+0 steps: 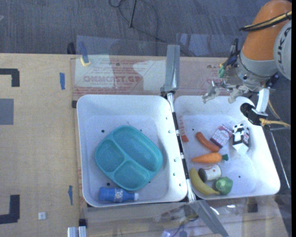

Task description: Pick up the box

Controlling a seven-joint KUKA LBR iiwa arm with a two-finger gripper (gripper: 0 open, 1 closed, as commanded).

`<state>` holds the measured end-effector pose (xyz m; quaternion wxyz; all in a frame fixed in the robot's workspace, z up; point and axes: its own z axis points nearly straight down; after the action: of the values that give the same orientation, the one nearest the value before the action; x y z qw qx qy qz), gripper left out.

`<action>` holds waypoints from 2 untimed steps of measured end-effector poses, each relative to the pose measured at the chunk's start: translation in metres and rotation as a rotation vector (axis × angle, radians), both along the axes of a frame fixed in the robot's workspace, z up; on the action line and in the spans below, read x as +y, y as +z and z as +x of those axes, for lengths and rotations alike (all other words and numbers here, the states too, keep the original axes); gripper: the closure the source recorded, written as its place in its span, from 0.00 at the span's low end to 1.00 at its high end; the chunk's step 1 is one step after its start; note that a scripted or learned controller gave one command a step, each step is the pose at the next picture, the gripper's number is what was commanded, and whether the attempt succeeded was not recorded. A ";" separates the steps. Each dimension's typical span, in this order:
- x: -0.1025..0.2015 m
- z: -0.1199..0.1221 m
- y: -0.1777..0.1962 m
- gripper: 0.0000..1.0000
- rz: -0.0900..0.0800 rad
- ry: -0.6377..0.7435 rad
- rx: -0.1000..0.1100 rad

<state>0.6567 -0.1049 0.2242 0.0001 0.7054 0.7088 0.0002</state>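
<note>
Two white bins (88, 111) on tan bench (37, 139), grey floor (46, 23), hand (224, 92) fingers apart.

I work in a robotics lab: my bench (32, 139) is taped with blue markers (62, 81), carries two white bins (88, 109) of toy food, cables (134, 14) trailing across grey carpet.

Grey arm (282, 41), orange band above wrist, black cable over it; metallic silver hand (223, 95).
</note>
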 end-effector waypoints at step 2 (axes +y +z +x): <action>-0.067 -0.078 -0.130 0.00 0.007 0.022 -0.004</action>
<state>0.5786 -0.1717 0.0939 -0.0008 0.6977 0.7163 0.0041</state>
